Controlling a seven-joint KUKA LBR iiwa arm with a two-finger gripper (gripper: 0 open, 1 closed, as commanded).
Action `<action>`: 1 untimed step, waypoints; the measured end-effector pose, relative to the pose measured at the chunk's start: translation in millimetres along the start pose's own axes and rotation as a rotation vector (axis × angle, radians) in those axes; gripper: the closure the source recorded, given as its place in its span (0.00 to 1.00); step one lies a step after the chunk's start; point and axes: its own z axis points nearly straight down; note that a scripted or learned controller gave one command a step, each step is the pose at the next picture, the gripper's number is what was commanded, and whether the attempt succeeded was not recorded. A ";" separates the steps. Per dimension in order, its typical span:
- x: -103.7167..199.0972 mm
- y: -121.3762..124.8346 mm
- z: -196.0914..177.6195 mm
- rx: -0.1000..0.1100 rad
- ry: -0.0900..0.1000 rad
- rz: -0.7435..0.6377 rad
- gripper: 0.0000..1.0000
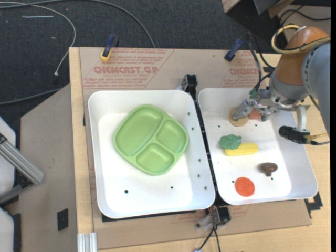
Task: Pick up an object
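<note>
Whether the jaws are apart or together cannot be told; the gripper sits low at the right bin's far end, just beside a tan object. Leftward, a green plate fills the left bin. Nearer lie corn, an orange disc and a brown piece.
</note>
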 end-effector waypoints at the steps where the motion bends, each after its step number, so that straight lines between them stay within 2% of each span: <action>1: -1.1 0.7 -10.8 0.004 -0.002 -0.001 1.00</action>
